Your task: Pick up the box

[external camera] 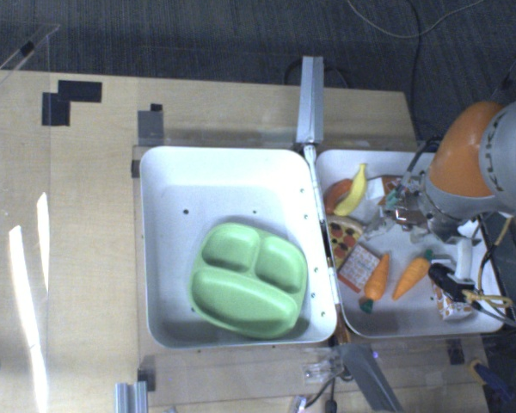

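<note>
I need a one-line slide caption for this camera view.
KUKA arm's gripper above right bin of toy food; green tray in left bin.

- The left bin [155, 231] is plain white, and the right bin [396, 321] beside it at 3 o'clock is the same white.
- The divided tray [249, 278] in the left bin is pale green all over.
- The banana [354, 192], at 11 o'clock in the right bin, is yellow.
- The box [359, 268] is white with a red grid-like pattern.
- Two carrots [376, 278] are orange with dark green tips.
- The arm [490, 157], at 3 o'clock, is grey with an orange band.
- The bench [69, 256] is light tan wood with black marks at 10 o'clock.
- The floor [198, 15] at 12 o'clock is dark blue-grey.
</note>
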`<state>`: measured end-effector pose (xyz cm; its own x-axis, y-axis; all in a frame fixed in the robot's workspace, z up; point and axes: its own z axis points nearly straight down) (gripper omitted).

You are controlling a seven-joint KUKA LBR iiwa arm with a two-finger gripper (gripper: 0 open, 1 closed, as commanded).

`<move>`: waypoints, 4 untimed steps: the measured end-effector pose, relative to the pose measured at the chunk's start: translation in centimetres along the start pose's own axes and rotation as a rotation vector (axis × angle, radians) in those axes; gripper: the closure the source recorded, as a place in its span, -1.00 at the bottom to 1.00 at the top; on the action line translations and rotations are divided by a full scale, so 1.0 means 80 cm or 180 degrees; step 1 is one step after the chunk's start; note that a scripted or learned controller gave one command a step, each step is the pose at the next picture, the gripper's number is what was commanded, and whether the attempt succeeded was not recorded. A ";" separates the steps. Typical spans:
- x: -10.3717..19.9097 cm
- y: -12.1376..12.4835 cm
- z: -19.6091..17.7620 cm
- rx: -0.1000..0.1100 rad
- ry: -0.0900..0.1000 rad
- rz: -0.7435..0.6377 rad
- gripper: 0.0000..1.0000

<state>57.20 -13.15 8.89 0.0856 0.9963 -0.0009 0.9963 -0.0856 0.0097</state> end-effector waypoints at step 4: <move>-0.021 0.065 0.007 0.0193 0.0029 0.0265 -1.00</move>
<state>62.24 -15.29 8.35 0.1682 0.9857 0.0064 0.9845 -0.1677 -0.0511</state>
